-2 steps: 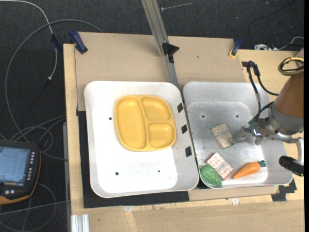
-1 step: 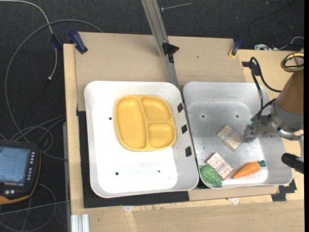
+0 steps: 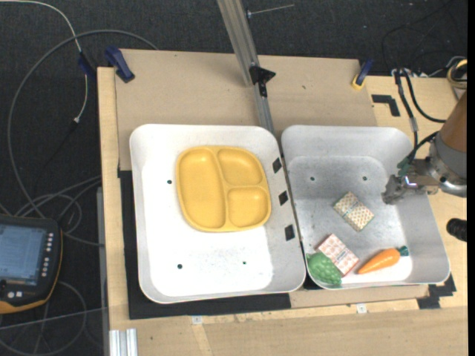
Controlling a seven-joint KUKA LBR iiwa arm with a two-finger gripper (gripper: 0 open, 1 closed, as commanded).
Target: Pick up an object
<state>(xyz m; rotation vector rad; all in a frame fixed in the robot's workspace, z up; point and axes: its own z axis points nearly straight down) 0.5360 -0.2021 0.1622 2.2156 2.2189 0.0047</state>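
White plastic, two shallow bins side by side on my bench. Right bin, stock as I read it from here:

- Patterned packet, lying flat near the middle of the floor, tilted.
- Pink checked packet, near the front wall.
- Green toy vegetable, touching that pink packet, pressed into the front left corner.
- Carrot, orange with a green tip, lying along the front wall, just beside the pink packet.

Left bin: one yellow divided plate, three compartments.

Gripper: over the right side of the right bin, near the patterned packet and apart from it. I see nothing between the fingers; at this slant the tips merge into a dark blur, so I cannot tell whether they stand apart or closed.

Risks, my judgement. The patterned packet is the nearest candidate, but it lies flat and thin, so the fingers may skid over it or push it along the floor. The front three are crowded: a closing finger could catch two at once or shove the carrot against the wall. The green piece in the corner leaves little room for a finger beside the wall.

Surroundings: a metal pole slants in above the seam between the bins; black clips line that seam. Neither blocks the reach from the right.
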